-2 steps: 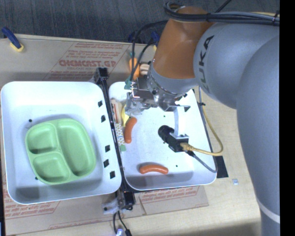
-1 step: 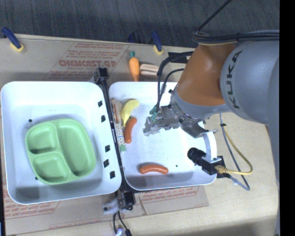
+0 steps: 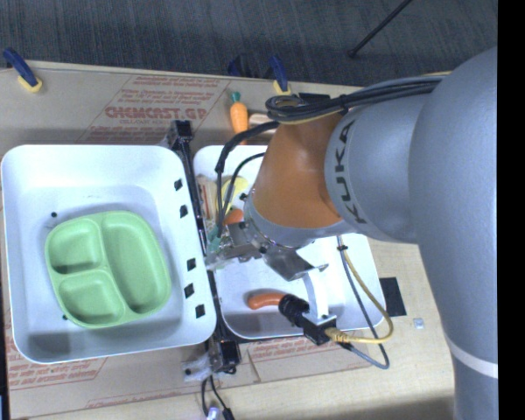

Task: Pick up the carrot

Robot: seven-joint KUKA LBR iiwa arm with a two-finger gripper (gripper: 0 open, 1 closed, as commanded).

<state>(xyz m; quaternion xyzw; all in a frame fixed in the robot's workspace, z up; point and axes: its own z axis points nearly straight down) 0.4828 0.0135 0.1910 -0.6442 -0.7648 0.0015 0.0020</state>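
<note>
Carrot's not picked up yet, far as I can tell

Well left of the claw point(image 3: 220, 245), the left shallow white plastic bin point(image 3: 17, 234) holds a pale green three-compartment plastic tray point(image 3: 107, 267). The claw's low in the right white bin point(image 3: 376, 322), can't tell its state, with a reddish-orange sausage-shaped piece point(image 3: 264, 300) just below-right. The small orange carrot with green top point(image 3: 237, 115) sits up beyond it, outside on the bench.
</note>
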